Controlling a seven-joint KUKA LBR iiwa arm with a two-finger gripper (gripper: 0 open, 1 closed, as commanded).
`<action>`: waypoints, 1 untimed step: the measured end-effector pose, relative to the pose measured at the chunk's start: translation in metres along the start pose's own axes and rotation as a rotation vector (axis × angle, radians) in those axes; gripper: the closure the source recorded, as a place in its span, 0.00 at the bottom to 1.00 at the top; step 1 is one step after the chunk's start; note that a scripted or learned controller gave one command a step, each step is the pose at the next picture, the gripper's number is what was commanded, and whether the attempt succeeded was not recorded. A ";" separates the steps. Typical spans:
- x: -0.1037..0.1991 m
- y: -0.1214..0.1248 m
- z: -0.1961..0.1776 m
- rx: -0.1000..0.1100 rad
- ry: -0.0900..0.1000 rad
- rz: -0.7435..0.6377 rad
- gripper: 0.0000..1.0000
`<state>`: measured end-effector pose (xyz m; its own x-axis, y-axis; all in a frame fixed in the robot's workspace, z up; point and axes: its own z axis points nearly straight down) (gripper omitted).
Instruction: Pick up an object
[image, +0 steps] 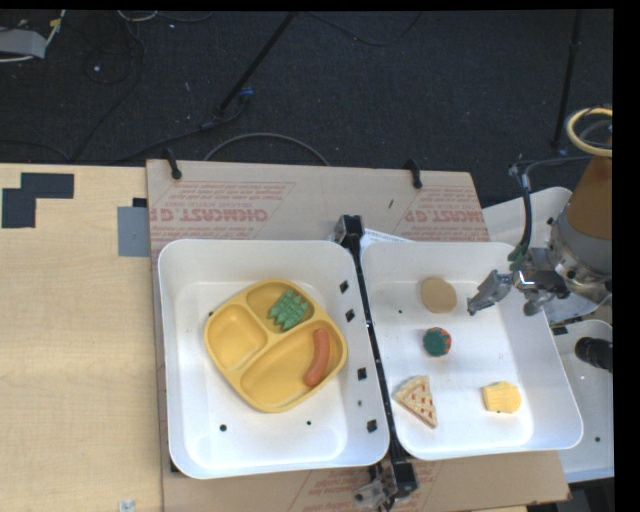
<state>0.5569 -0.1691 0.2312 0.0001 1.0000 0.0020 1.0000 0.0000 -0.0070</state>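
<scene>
A round tan cookie (437, 294) is lying in the upper part of the right bin (560, 400), and it is the object nearest the pincer (510, 295). The pincer is being held just to the right of the cookie, over the bin's upper right area, apart from it. Two grey fingers are being shown spread apart, one (487, 293) reaching toward the cookie and the other (537, 298) lying nearer the bin's right wall, with nothing seen between them.

Below the cookie, a small green and red ball-like object (436, 342) is resting near the middle of the same bin. Further down, a triangular pizza slice (417, 400) is lying at the lower left, and a yellow cheese-like block (502, 397) is lying at the lower right, well apart from the pincer.

The arm (590, 215) is entering from the right, its orange band being seen above the wrist.

In the left bin (190, 420), a yellow divided tray (228, 340) is sitting tilted. A green leafy piece (289, 310) is lying in its upper compartment, and a reddish sausage (318, 357) is lying in its large lower compartment. Both bins are being carried on cardboard on the tabletop (70, 380).
</scene>
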 end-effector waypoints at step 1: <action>0.001 -0.001 0.065 0.002 0.001 0.000 0.00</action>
<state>0.5552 -0.1675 0.1664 0.0004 1.0000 0.0027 1.0000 -0.0003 -0.0094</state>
